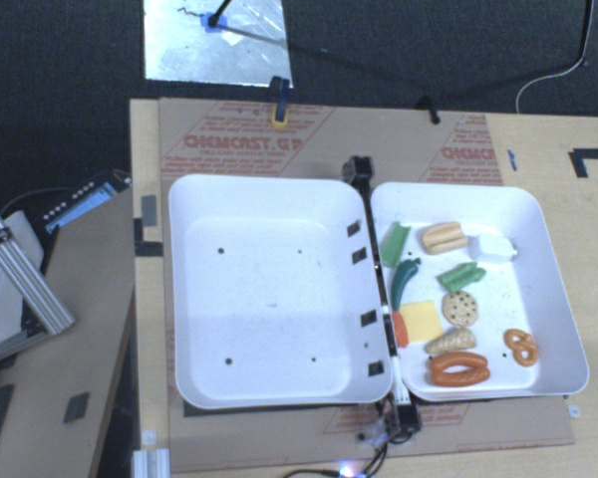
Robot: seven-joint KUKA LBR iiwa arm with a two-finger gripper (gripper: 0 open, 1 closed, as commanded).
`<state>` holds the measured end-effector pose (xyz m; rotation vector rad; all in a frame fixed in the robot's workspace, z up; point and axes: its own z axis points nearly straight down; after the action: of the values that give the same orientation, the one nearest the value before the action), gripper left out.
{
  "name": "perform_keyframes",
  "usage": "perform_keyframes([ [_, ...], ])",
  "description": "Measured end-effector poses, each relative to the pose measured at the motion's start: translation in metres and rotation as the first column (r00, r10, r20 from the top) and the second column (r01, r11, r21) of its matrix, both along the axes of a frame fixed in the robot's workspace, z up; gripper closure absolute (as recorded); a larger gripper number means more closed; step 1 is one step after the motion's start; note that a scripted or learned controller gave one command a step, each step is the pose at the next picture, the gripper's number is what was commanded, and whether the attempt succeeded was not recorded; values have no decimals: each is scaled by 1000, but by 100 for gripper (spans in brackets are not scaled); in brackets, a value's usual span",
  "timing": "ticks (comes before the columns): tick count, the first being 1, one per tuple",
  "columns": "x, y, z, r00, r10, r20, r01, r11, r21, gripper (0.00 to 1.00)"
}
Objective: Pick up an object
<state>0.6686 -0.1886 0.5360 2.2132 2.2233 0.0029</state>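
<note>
The right white bin (553,267) holds several toy foods. A tan bread roll (444,236) and a small white piece (493,247) lie near its far side. A light green leaf (394,239) and a dark green pepper (404,277) sit along its left wall. A green pod (461,276), a round cookie (459,308) and a yellow cheese slice (420,321) lie in the middle. Toward the front are a beige pastry (449,343), an orange-red sausage (459,368) and a pretzel (520,346).
The left white bin (269,297) adjoins the right one, with black clips (367,317) along the shared wall. Both rest on a cardboard sheet (239,137). A yellow-blue clamp (279,103) and a silver sheet (216,28) lie behind. An aluminium frame (20,277) stands at left.
</note>
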Motion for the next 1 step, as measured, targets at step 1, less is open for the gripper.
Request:
perform_keyframes([
  [1,0,-3,0,1000,-2,0,2,1000,0,100],
])
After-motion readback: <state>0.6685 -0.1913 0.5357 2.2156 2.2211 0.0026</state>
